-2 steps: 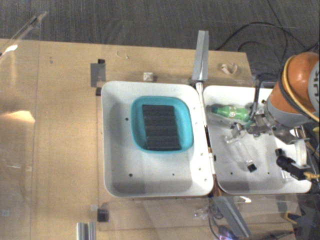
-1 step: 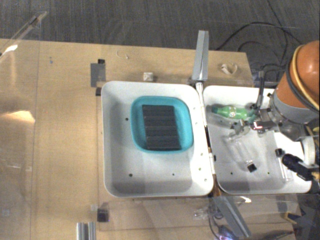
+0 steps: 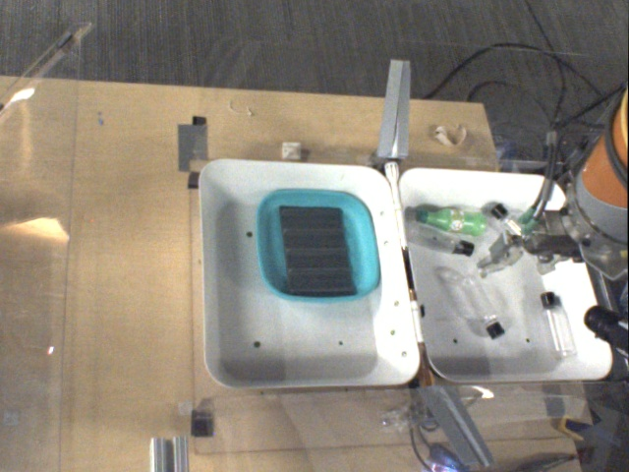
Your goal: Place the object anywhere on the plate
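Right bin (image 3: 580, 367): clear bottles lie inside, one (image 3: 558, 324) by its right wall.
Gripper (image 3: 499, 249): over the right bin, beside the green bottle (image 3: 452, 221); grip cannot be told.
Plate (image 3: 317, 244): blue, in the left bin (image 3: 231, 293).

Tabletop (image 3: 108, 293): light wood, spanning left and centre of frame. Grey carpet floor (image 3: 246, 18) along the top. Left white bin (image 3: 226, 352) and right white bin (image 3: 447, 357) side by side at centre right. Grey metal bar (image 3: 396, 111) upright above their seam. Black cables (image 3: 511, 62) at upper right. Small black block (image 3: 201, 423) at lower left.
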Robot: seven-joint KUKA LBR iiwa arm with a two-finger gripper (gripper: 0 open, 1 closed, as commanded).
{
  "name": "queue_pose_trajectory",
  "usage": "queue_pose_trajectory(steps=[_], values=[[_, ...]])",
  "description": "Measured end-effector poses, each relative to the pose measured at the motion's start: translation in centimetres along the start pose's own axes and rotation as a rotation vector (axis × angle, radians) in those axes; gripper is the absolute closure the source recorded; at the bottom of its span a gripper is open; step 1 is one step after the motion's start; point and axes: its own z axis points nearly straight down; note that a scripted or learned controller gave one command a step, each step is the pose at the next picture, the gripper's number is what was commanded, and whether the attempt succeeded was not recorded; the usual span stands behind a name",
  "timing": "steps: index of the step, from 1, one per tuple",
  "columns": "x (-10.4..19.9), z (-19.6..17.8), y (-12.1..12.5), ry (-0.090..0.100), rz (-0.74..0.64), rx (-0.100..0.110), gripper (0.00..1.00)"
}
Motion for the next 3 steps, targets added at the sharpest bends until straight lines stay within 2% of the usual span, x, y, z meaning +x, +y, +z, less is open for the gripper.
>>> queue_pose_trajectory(steps=[1, 2, 3], values=[[-3.8, -5.6, 0.0, -0.001, 0.119, 0.001, 0.0], [-9.8, -5.6, -0.2, -0.002, 0.334, 0.003, 0.0], [-9.7, -15.7, -0.1, -0.002, 0.488, 0.002, 0.0]])
